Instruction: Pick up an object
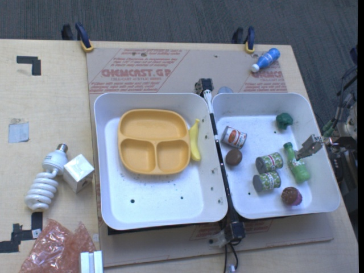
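The jaws hang low over the green bottle (296, 165) for a grasp, their opening impossible to tell

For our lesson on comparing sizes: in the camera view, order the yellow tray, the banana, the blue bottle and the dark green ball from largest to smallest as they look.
1. Yellow tray
2. Banana
3. Blue bottle, close to the banana in length, so this pair is unsure
4. Green ball
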`<state>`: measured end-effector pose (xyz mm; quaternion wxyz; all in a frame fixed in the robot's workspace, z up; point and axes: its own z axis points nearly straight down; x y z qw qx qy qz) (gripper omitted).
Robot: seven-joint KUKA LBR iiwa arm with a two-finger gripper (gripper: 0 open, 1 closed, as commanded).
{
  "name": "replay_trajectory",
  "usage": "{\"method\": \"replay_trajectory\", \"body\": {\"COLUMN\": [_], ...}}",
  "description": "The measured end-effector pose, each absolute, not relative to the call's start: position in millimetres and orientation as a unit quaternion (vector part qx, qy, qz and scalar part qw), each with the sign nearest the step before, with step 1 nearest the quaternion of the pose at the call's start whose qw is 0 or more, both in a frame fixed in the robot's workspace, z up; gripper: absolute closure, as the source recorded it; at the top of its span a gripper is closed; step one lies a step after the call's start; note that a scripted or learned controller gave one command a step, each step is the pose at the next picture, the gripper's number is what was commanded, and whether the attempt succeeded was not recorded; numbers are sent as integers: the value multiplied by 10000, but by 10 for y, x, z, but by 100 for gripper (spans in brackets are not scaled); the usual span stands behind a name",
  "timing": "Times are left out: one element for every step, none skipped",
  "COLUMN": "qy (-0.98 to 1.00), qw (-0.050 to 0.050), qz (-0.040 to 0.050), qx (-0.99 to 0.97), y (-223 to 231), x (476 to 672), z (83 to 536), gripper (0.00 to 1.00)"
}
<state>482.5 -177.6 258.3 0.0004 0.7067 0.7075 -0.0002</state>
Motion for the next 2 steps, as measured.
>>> {"method": "replay_trajectory", "body": {"qy": [7067, 7072], "qw": [-1, 6], "qz": [0, 1], "qx": [7076, 7070], "y": [-1537, -1368], "x": [5021, 5612], "z": [1046, 926], "gripper": [0, 0]}}
